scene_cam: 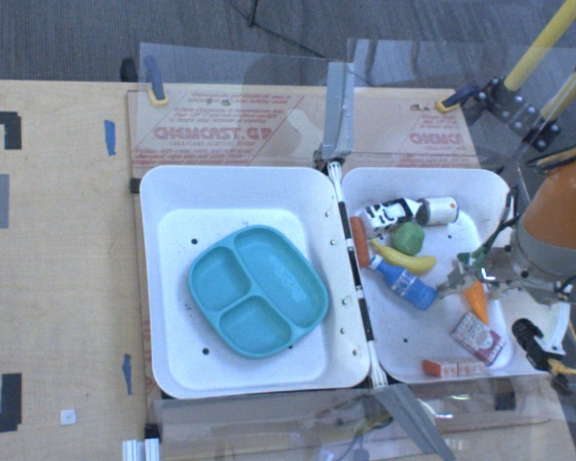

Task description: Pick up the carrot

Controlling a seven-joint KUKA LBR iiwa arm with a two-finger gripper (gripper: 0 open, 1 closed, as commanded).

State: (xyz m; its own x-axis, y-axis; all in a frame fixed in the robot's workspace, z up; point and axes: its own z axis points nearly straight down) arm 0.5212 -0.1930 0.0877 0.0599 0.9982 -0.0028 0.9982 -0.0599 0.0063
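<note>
I see the tool (480,279) low in the right bin (440,368), reaching in from the right; the carrot (476,303) lies just beneath it, touching or nearly so, but I cannot tell whether it is gripped. Left of it sit a blue bottle (403,284), a banana (403,256) and a green ball (409,237); a teal tray (258,290) lies in the left bin (163,257).

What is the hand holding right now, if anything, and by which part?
It cannot be told: the hand sits right over the carrot's upper end in the right bin, but the grip itself is too small to make out.
</note>
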